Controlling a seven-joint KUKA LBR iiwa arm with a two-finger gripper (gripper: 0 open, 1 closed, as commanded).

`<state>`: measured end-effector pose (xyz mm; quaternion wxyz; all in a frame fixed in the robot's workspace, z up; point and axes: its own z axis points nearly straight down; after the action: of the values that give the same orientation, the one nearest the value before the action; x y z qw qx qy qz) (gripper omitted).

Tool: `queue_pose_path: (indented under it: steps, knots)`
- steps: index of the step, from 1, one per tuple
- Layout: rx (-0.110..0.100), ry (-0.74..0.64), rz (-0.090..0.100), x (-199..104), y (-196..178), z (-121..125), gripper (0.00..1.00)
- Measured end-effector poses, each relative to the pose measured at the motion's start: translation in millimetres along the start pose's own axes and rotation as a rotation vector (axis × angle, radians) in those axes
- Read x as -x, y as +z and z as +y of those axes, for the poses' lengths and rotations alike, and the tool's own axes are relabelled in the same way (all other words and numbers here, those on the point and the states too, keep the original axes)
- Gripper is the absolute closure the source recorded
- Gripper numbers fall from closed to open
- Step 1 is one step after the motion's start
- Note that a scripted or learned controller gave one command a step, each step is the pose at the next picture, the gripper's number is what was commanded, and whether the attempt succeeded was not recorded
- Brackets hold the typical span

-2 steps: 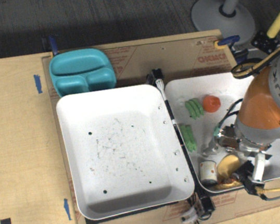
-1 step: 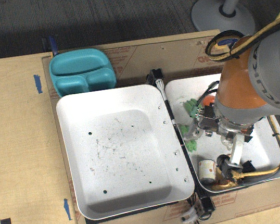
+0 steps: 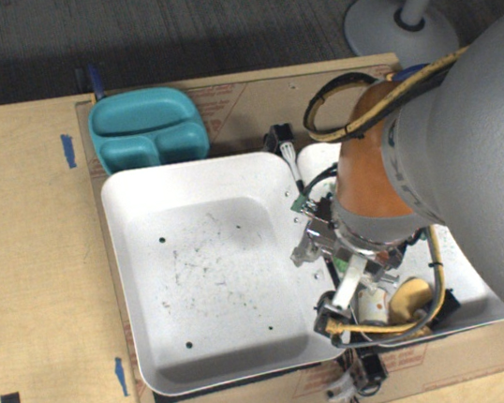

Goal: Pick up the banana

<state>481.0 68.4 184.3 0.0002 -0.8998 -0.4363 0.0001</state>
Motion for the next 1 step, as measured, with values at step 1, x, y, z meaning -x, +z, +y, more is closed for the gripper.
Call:
queue_pose_path:
  steps: [1]
  knots:
    - [-0.004, -0.418, -0.007, -30.6, 57.2, -26.7, 0.0]
